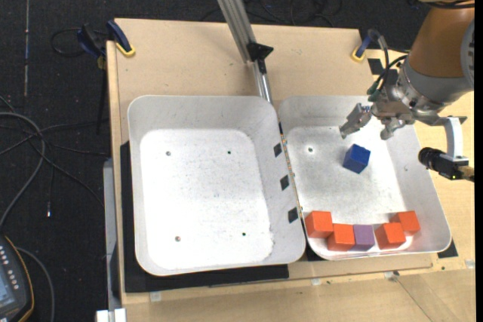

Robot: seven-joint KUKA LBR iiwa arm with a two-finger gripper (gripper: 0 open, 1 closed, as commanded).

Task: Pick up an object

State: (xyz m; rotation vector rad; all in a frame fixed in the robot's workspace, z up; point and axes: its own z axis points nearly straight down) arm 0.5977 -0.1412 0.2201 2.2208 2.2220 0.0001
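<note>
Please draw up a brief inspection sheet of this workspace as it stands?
Surface: wooden bench bearing left bin and right bin.
Job's things: blue cube mid right bin; four orange cubes and a purple cube along its near edge.
Clutter: nothing seen.
Grippers: gripper open, above and apart from the blue cube.
Cables: loose cables on the floor.
Surroundings: metal pole, clamps at bench corners.
</note>
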